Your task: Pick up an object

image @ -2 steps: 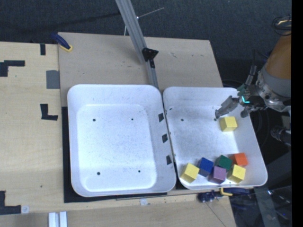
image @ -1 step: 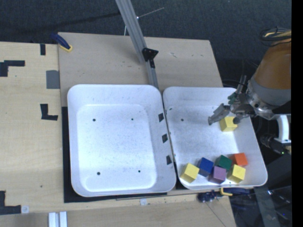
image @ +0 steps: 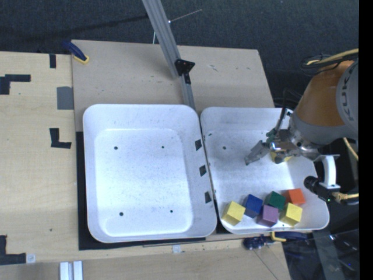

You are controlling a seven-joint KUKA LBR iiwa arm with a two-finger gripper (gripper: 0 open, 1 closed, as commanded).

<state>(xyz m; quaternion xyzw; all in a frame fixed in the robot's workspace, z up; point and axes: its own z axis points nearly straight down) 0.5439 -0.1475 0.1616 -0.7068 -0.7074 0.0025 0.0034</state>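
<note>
Camera view: arm point(image: 326, 107) entered from right, upper part cut off by frame edge. Gripper point(image: 256, 154) hung over right bin point(image: 233, 127), fingers too small and blurred; could not tell how far apart, nor whether anything was held. Left bin point(image: 140, 112) beside it, rims touching. Right bin's near end held cluster of blocks: yellow block point(image: 233, 213), blue block point(image: 253, 205), purple block point(image: 270, 214), green block point(image: 275, 200), orange block point(image: 296, 196), second yellow block point(image: 293, 214), well apart from gripper.

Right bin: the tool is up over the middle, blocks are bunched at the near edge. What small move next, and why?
Probably shift the tool toward the near edge of the right bin, over the blue block. It hangs above bare floor, while all six blocks cluster by the near rim.
</note>
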